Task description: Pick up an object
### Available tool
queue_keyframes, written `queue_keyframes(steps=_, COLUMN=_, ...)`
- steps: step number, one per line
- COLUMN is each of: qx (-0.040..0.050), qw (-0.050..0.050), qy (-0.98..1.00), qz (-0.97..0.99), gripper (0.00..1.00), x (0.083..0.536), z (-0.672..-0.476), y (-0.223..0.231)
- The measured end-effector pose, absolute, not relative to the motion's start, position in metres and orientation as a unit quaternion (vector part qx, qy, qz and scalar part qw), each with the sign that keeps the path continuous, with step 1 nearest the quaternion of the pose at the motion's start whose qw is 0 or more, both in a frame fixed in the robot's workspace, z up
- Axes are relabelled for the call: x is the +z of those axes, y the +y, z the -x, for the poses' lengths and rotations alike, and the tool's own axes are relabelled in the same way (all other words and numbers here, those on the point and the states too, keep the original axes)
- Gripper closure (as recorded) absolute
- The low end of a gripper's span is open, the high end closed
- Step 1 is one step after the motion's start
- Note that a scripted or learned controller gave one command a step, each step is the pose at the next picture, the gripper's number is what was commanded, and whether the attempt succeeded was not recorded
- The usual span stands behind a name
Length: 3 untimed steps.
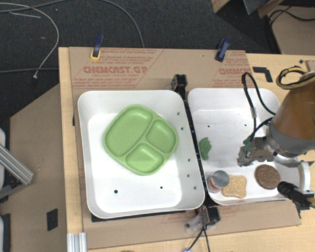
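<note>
Twice "CHEMCAST GP" prints the board (pixel 115 67); whether the tool (pixel 248 154) grips, I cannot tell.

Arm (pixel 300 114) cut off at the right edge. Claw (pixel 250 154) too small and dark to read. Right bin (pixel 220 106) partly hidden beneath arm. Worktop's (pixel 147 62) near edge cropped below.

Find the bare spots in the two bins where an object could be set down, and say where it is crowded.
Left bin: bare floor borders the green plate, widest toward its near wall. Right bin: the far half is bare. Crowded along its near wall: can, cracker, brown disc, green piece, with the tool above.
</note>
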<state>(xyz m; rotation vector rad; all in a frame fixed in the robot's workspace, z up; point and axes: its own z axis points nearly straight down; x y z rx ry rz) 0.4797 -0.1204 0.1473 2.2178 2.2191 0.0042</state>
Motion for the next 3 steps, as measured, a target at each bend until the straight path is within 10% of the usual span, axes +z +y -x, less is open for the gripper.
queue_keyframes(steps=3, qx=0.0018, qw=0.0, qy=0.71, qz=-0.704, gripper=1.0, x=0.222, z=-0.513, y=-0.008)
